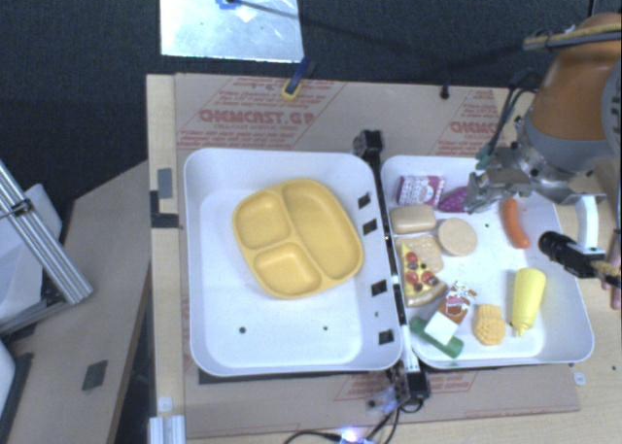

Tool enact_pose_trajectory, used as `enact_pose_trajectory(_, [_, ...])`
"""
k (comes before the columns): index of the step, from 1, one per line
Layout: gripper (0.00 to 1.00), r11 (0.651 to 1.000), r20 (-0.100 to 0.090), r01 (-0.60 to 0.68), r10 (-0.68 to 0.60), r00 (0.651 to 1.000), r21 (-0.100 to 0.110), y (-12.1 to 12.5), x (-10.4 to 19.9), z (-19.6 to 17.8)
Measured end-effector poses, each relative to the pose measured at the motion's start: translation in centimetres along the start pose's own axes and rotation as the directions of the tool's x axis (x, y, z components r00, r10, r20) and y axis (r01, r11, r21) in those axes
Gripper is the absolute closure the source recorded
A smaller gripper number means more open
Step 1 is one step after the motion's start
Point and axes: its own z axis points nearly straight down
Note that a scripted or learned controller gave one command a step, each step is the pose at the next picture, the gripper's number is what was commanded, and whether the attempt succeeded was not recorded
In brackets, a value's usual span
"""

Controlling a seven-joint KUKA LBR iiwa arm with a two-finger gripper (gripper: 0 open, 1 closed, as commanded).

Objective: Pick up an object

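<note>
I've got the gripper low over the right bin; whether it's clenched I cannot tell. The carrot lies just beside it, probably light, stiff, slick plastic. I'd pinch it mid-length.

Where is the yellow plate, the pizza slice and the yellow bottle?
yellow plate [296, 236]: camera view, on the wall between its compartments, in the left bin.
pizza slice [421, 270]: camera view, on its topped middle, in the right bin.
yellow bottle [528, 296]: camera view, on the middle of its body.
</note>
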Motion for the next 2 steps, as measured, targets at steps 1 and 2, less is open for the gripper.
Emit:
enact_pose_trajectory(1, [1.00,1.000,-0.001,0.000,0.000,1.000,0.001,1.1,5.4,-0.8])
enact_pose_trajectory(2, [1.00,1.000,-0.001,0.000,0.000,1.000,0.001,1.9,10.4,-1.1])
